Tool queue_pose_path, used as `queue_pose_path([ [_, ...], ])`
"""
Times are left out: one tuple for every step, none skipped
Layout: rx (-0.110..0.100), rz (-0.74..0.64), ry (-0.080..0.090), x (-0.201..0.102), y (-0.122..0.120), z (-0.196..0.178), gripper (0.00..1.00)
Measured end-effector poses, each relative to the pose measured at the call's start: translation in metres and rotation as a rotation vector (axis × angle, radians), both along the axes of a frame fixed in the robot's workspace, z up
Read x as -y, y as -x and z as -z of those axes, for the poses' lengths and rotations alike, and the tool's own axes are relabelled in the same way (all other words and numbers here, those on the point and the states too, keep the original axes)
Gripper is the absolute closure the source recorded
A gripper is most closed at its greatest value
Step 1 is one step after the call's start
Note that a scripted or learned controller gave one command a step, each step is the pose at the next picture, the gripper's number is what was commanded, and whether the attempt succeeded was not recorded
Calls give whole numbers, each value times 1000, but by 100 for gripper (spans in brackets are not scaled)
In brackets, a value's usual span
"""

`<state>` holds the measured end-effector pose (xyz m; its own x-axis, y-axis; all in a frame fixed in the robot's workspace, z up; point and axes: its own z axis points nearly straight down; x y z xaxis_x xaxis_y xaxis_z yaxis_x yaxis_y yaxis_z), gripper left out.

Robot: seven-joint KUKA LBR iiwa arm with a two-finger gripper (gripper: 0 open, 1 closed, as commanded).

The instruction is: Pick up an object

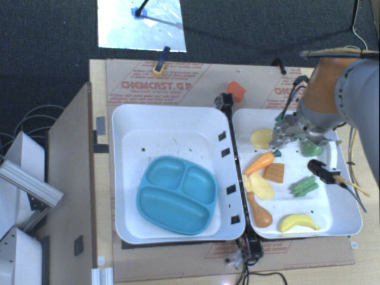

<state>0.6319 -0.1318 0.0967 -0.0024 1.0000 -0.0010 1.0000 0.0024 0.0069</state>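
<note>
A round pale-yellow toy food piece (260, 138) lies in the right white bin (344, 218), just left of the gripper (279, 140), whose finger spread cannot be made out. One orange carrot (259, 163), one yellow banana (298, 222) and one green vegetable (304, 186) lie nearby.

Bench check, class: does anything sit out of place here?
Yes. An orange block sits on the bench behind the bins, outside both, while the other toy foods, like the banana, lie inside the right bin.
</note>
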Motion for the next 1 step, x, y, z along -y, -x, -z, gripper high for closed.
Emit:
queue_pose_path([
  [2,2,0,-14,47,-103,100],
])
